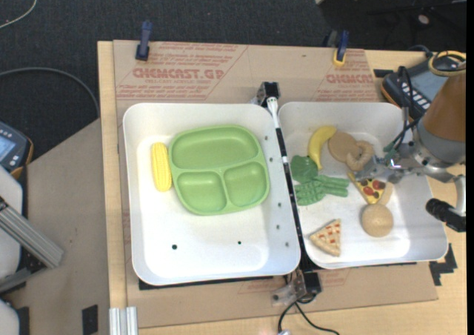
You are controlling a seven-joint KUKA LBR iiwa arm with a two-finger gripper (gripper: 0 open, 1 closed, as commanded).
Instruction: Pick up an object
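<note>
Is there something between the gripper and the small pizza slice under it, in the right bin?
Nothing visible lies between them. The gripper is just above the pizza slice; the tan round piece and green toy lie beside it, not over it.

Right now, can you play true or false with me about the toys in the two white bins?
1. The green plate sits in the left bin. True.
2. The corn lies on top of the green plate. False: it lies beside the plate, on the bin floor at its left edge.
3. The banana is in the right bin. True.
4. There is just one pizza slice. False: one pizza slice lies near the front of the right bin, and another pizza slice lies further back.
5. The gripper is over the left bin. False: it is over the right bin.
</note>
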